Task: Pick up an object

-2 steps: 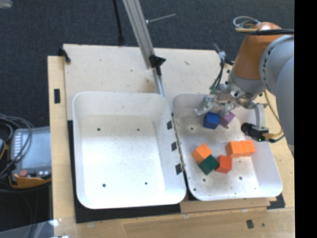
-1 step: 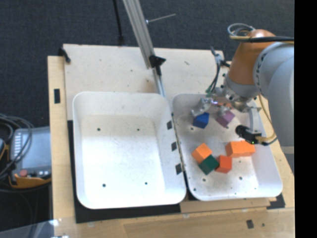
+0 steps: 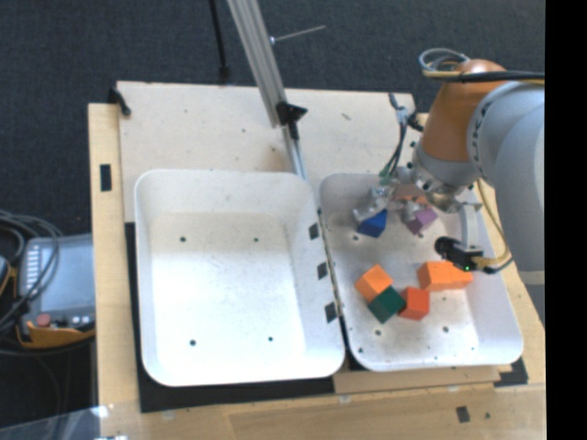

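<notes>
- In the right bin (image 3: 495,337), at its far end, the gripper (image 3: 396,202) hangs low over the floor; whether it is released or clenched cannot be told.
- A blue block (image 3: 371,223) lies just beside the gripper on its near-left; a purple block (image 3: 421,216) lies just right.
- Nearer the camera, well apart from the gripper, sit an orange cube (image 3: 372,282), a green cube (image 3: 386,303), a red-orange block (image 3: 415,303) and an orange block (image 3: 444,275).
- The left bin (image 3: 229,273) adjoins the right bin.
</notes>
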Robot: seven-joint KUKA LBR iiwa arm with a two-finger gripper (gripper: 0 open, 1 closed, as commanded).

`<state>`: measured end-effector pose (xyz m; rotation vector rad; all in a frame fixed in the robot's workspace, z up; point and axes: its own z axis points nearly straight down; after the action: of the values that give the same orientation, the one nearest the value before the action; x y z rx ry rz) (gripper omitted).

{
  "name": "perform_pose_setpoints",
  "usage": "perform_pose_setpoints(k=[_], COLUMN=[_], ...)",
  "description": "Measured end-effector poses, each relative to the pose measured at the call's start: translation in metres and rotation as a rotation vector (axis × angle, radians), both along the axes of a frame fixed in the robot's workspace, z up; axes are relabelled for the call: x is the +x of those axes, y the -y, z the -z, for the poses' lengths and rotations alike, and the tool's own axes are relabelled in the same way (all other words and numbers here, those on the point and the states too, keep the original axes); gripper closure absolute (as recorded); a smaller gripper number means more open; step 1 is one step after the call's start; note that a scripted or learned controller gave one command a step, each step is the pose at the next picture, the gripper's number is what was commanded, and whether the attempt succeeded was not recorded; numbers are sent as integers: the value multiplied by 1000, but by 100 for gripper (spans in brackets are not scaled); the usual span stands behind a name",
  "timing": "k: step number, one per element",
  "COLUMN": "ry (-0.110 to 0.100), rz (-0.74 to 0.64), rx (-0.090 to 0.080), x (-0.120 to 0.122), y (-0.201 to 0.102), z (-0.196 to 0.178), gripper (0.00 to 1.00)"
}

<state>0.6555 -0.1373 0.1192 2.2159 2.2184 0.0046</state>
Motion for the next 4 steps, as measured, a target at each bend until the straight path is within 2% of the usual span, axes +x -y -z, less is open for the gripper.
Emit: perform_pose_setpoints(k=[1, 2, 3, 4], ry=[-1, -1, 1, -2], rz=[0, -3, -4, -6], rx=[1, 2, 1, 2], x=[0, 4, 8, 9], y=[1, 3, -2, -1], z=[-8, -52, -115, -150], gripper=[100, 100, 100, 100])
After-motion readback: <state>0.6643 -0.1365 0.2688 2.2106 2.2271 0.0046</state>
